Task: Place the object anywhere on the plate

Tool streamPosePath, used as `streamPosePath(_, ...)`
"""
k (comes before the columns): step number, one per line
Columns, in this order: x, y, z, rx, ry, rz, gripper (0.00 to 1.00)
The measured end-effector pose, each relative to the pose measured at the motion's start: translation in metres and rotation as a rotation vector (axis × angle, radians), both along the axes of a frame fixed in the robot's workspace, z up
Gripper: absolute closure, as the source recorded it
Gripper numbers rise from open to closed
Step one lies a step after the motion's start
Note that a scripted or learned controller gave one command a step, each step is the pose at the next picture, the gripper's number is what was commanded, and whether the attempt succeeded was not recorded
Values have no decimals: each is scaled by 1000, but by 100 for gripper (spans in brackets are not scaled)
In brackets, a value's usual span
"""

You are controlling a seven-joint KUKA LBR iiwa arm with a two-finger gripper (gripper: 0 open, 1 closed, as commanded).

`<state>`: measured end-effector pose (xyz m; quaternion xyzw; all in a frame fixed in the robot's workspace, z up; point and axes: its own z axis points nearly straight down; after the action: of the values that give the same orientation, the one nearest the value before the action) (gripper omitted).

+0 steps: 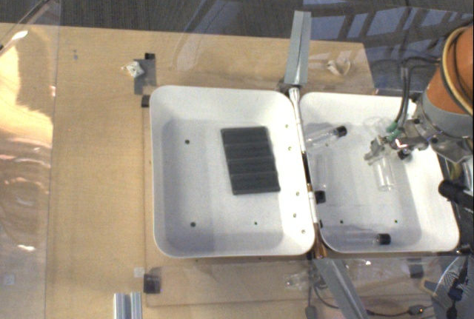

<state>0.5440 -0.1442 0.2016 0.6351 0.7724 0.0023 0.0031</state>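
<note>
A dark grey ridged plate (250, 160) lies flat in the middle of the left bin (170, 184). In the right bin (437, 214) lie three clear tubes with black caps: one (324, 135) at the upper left, one (384, 175) near the middle, one (365, 238) along the front wall. My gripper (386, 146) hangs over the right bin, just above the upper end of the middle tube. Nothing can be made out in its grasp.
The grey arm with its orange band (455, 77) comes in over the right bin's far right corner, trailing cables. A metal divider post (298, 51) stands behind the seam between the bins. Small black brackets (145, 77) sit on the wooden bench.
</note>
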Motion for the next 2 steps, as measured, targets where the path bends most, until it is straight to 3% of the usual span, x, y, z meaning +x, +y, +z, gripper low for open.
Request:
streamPosePath(1,65,42,-31,-2,2,267,100)
streamPosePath(2,102,146,-15,-2,-1,481,100)
